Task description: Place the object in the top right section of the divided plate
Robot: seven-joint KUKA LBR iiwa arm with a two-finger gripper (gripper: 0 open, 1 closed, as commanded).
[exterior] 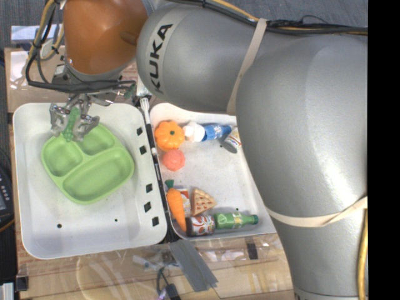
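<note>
A green divided plate (127, 165) lies in the left white bin (37, 230), with two small sections at its far side and one large section nearer the front. My gripper (74, 121) hangs over the plate's far edge, roughly above the ridge between the two small sections. A thin green object (75, 118) stands between the metal fingers (58, 114), and the gripper is shut on it. Its colour blends into the plate, so its lower end is hard to make out. All three plate sections look bare.
The right bin (244, 186) holds an orange pumpkin (169, 135), a pink ball (174, 160), a blue-labelled bottle (209, 132), a carrot (176, 209), a pizza slice (202, 200) and a green bottle (230, 219). The arm's grey body covers the right of the view.
</note>
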